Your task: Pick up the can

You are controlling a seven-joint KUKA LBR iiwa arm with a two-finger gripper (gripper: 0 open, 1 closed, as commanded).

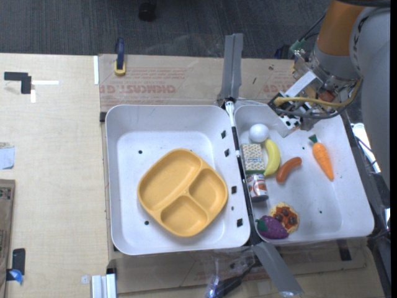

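A small can (257, 187) with a red-and-white label lies along the left wall of the right bin (347, 219), below a boxed snack (253, 157). My gripper (294, 116) hangs over the bin's far edge, up and to the right of the can and well apart from it. Nothing shows between its parts.
In the right bin lie a white ball (258, 131), a banana (272, 157), a sausage (288, 169), a carrot (322, 159), a pizza slice (285, 216) and purple grapes (272, 227). The left bin (124, 135) holds a yellow divided plate (182, 192).
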